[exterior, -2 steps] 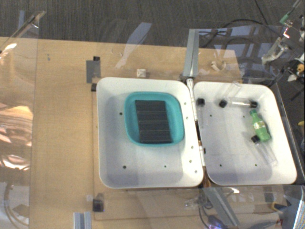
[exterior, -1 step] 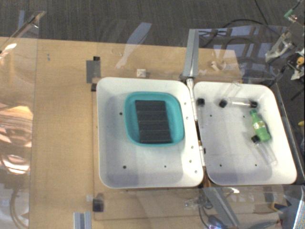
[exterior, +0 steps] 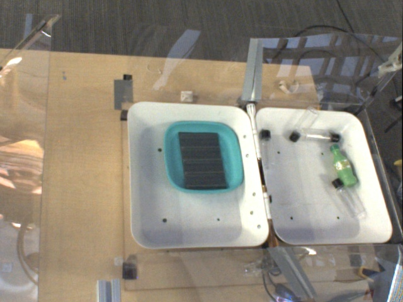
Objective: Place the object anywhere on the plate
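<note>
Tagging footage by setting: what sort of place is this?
Probably a robotics lab bench: two white bins fixed side by side on a wooden bench, clear guard panels, loose cables.

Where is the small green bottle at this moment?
The green bottle lies in the right bin, near its right wall, beside clear tubes with black caps. The teal plate is in the left bin.

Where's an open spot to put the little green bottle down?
Open: the left bin's white floor below the teal plate, and the right bin's lower left floor. Crowded: the right bin's top and right side, around the green bottle and clear tubes.
</note>
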Controlling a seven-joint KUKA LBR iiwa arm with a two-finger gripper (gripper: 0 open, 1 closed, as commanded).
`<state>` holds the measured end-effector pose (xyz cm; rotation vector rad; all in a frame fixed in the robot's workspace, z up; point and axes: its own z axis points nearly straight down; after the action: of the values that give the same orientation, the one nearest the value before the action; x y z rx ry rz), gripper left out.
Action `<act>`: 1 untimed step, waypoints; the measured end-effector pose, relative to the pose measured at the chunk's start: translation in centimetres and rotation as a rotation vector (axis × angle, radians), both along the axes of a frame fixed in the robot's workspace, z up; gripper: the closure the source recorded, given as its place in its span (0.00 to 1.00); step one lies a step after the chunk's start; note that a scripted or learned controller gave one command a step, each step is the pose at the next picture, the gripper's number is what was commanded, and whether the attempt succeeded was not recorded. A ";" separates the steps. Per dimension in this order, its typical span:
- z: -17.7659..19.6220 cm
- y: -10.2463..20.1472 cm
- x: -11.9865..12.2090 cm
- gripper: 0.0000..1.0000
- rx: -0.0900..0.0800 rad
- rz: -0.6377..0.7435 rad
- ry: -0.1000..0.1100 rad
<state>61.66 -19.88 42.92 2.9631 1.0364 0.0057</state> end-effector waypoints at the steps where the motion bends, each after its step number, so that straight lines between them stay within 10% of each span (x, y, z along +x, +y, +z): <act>1: -1.5 -0.5 -2.6 0.00 0.001 -0.103 0.003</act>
<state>59.03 -20.39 41.44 3.0145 0.8827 0.0016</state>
